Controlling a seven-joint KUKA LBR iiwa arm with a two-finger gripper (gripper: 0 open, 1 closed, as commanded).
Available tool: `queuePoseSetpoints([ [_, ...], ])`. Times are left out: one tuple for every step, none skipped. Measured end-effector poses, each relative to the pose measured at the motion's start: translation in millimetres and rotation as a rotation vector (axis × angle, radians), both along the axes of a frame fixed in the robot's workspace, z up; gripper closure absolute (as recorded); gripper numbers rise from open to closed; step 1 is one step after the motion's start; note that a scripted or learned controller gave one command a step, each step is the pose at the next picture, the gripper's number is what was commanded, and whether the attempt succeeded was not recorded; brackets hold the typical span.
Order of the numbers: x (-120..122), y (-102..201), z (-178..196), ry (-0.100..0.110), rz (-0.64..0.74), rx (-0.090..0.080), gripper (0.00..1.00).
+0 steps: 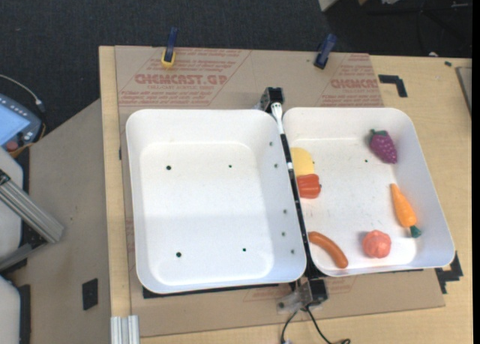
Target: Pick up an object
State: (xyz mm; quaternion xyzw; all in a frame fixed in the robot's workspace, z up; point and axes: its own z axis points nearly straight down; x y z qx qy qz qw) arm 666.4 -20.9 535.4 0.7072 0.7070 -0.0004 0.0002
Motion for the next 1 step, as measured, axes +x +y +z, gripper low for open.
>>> queuePoseSetpoints([
  [0.0,7.7,0.0,0.0,0.0,0.0,1.0],
])
